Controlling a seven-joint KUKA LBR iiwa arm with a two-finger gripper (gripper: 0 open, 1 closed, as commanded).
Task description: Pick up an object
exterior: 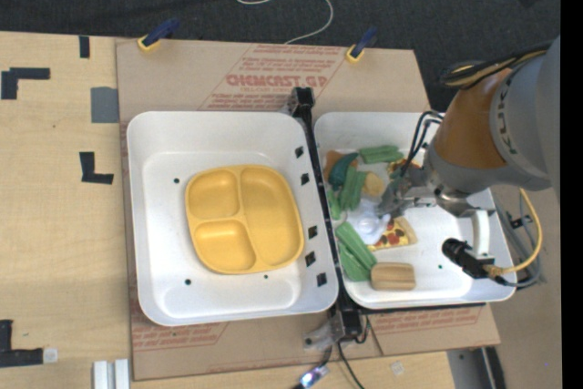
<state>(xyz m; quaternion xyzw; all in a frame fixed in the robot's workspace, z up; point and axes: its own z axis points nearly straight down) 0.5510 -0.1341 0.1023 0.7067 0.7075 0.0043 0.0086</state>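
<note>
Where toys lie, gripper low

A yellow divided plate lies in the left bin, on cardboard.

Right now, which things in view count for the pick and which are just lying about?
For the pick:
- gripper, low in the right bin
- pizza slice toy
- green pieces
- tan block

Lying about:
- yellow divided plate in the left bin
- cardboard sheet
- white cable
- two clamps
</note>
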